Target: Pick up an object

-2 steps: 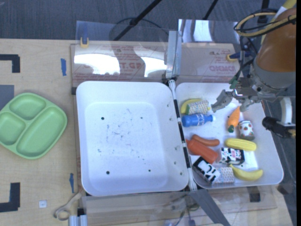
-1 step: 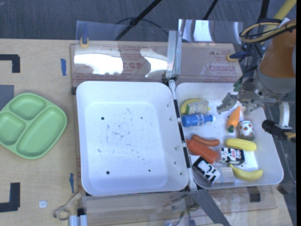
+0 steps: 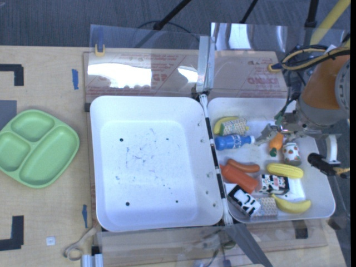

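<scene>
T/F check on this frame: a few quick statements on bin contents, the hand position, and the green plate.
1. The blue bottle lies in the right bin. True.
2. The green divided plate sits inside the left bin. False: it rests on the bench, left of both bins.
3. The hand is over the right bin. True.
4. Two bananas lie in the left bin. False: both bananas are in the right bin.

Robotics lab: tripod legs (image 3: 183, 7), taped bench (image 3: 44, 71).
</scene>
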You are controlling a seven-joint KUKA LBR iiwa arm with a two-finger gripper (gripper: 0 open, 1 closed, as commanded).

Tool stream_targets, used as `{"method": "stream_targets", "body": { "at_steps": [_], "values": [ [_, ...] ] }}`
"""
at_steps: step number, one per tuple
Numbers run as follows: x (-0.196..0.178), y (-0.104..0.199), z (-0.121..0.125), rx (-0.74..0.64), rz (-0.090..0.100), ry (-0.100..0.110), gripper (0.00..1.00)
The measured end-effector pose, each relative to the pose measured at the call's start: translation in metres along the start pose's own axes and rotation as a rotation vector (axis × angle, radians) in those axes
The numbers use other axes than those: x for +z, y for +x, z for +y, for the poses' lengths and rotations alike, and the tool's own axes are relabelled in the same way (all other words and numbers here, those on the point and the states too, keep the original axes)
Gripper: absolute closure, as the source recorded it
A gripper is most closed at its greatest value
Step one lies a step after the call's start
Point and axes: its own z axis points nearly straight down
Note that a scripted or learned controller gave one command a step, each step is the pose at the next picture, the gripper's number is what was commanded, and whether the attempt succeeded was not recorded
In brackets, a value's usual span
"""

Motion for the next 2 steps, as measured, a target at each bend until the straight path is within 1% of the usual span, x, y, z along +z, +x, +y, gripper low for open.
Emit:
{"method": "stream_targets", "body": {
  "at_steps": [1,2],
  "values": [
    [-0.007,-0.001,0.001,0.002,0.001,0.0,1.0],
    [-0.147,0.003,-0.064,0.125,-0.001,0.001,1.0]
  ]
}}
